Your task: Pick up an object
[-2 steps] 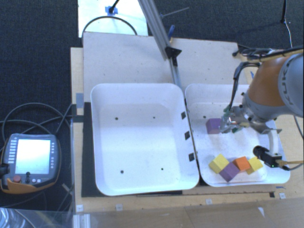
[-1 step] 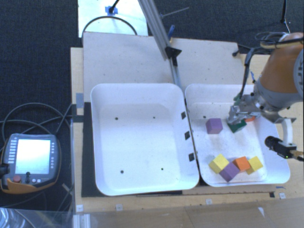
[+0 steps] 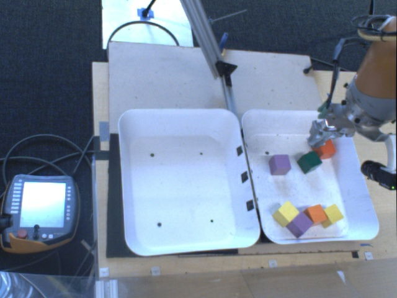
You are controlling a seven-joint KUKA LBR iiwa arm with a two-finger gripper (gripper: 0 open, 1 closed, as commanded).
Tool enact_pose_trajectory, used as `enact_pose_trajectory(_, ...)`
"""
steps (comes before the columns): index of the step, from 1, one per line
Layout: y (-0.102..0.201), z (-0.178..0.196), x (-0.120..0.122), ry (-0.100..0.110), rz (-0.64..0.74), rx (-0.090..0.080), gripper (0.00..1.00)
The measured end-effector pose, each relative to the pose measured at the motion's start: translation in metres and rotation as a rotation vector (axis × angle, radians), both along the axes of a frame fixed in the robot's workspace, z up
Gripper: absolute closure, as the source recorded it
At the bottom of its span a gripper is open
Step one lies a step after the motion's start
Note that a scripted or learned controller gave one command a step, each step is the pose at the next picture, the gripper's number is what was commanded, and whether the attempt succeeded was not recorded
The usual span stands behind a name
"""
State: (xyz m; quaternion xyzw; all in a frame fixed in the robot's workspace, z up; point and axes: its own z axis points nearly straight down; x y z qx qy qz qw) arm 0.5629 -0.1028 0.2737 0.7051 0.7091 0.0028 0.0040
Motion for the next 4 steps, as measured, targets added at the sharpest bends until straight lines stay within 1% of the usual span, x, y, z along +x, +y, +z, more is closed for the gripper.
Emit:
enact_pose_trajectory(1,0.053,-0.01,0.027,0.005,0.005,0.002,1.0)
enact_pose_trajectory(2,0.096,-0.012,0.038,0.006,0.004,0.003,1.0)
enact_pose_trajectory(3,0.142,-0.011,0.053,0.006,0.004,0.003,1.0)
enact_pose_trajectory(4,0.195,-0.019,0.06,0.006,0.005,0.003,1.0)
